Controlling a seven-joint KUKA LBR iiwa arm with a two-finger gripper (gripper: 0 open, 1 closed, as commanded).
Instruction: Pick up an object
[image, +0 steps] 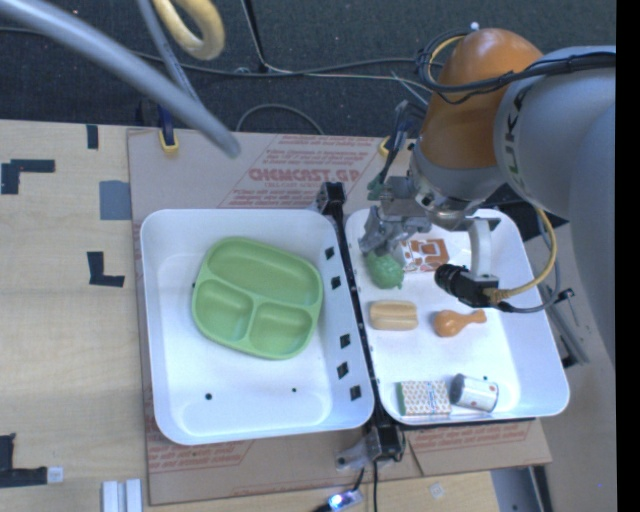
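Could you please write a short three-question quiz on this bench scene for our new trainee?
1. True or false: the green divided tray lies in the left bin.
2. Which item lies nearest the end effector? A) green broccoli piece B) tan bread roll C) small can
3. Fill in: the orange drumstick-shaped toy lies in the ____ bin.

Key: 1 true; 2 A; 3 right.

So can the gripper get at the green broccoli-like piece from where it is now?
Probably yes: the gripper sits just above the green piece, and nothing lies between them.
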